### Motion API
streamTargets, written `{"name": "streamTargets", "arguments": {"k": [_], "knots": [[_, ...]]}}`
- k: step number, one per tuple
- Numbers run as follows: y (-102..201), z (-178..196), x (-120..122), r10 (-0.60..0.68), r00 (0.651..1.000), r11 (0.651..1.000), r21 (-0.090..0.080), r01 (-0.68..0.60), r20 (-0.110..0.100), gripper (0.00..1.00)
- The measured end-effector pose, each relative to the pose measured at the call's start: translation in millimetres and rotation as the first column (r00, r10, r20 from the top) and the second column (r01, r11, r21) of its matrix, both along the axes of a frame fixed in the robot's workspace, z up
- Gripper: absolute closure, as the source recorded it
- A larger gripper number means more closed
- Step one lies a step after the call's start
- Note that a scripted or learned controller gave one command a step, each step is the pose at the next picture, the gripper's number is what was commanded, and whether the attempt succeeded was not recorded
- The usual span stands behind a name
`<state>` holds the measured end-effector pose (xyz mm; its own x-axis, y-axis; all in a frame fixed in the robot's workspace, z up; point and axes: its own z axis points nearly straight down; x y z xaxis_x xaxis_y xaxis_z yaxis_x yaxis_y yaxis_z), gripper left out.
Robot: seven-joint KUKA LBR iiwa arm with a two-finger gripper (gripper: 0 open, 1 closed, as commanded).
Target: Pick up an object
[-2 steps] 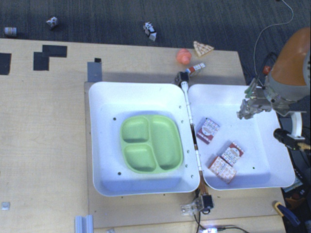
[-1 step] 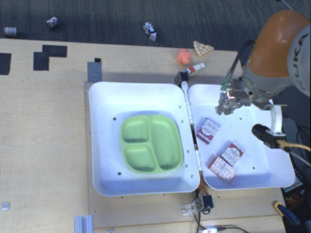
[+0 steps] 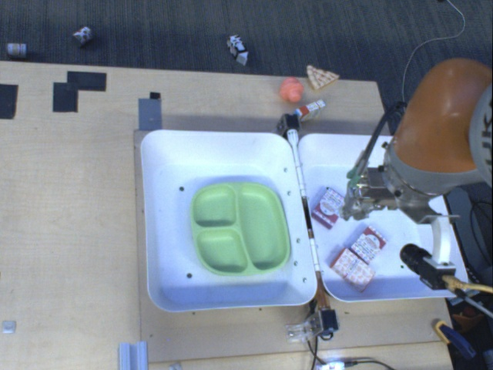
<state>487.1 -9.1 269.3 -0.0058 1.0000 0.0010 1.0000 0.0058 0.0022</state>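
Gripper point(image 3: 356, 206) over right bin point(image 3: 400, 284), packet point(image 3: 330, 205) at its 9 o'clock (finger state: can't tell). Risk: off-centre descent nudges packet, no grasp.

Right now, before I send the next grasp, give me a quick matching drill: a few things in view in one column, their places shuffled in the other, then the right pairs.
Things:
1. green divided plate
2. red and white packets
3. orange ball
4. gripper

Places:
A. on the bench beyond the bins
B. in the left bin
C. above the right bin, near a packet by the divider
D. lying in the right bin's near part

Pairs: 1-B, 2-D, 3-A, 4-C
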Motion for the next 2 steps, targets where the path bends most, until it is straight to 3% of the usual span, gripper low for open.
{"name": "streamTargets", "arguments": {"k": [1, 2], "knots": [[-9.5, -38.0, -0.2, -0.004, 1.000, 1.000, -0.001, 0.004, -0.001, 1.00], [-66.1, -53.9, 56.8, -0.004, 1.000, 1.000, -0.002, 0.004, 0.000, 1.00]]}}
